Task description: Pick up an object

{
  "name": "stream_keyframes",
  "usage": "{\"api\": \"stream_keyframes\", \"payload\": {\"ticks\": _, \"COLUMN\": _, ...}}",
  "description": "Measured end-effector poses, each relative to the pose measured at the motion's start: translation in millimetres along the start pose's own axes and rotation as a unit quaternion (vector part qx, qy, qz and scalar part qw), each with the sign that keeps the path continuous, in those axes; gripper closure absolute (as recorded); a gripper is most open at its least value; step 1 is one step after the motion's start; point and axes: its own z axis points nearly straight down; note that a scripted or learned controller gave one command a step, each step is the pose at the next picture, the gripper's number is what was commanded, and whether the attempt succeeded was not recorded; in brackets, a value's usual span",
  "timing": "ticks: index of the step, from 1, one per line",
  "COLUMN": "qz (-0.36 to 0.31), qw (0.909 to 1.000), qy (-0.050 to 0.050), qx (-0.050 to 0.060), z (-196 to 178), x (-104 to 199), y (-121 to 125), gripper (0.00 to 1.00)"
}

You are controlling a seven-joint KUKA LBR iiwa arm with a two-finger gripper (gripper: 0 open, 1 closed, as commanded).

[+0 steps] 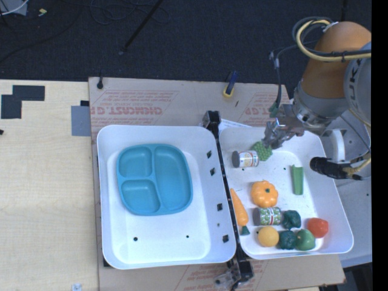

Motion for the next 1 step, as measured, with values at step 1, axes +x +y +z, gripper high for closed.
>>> {"api": "stream_keyframes", "payload": {"ticks": 1, "qz": 0.000, "qw": 1.0000, "qy": 0.000, "qx": 0.001, "z": -7.2, "x": 43.7, "y": -30.2, "gripper": 1.00}}
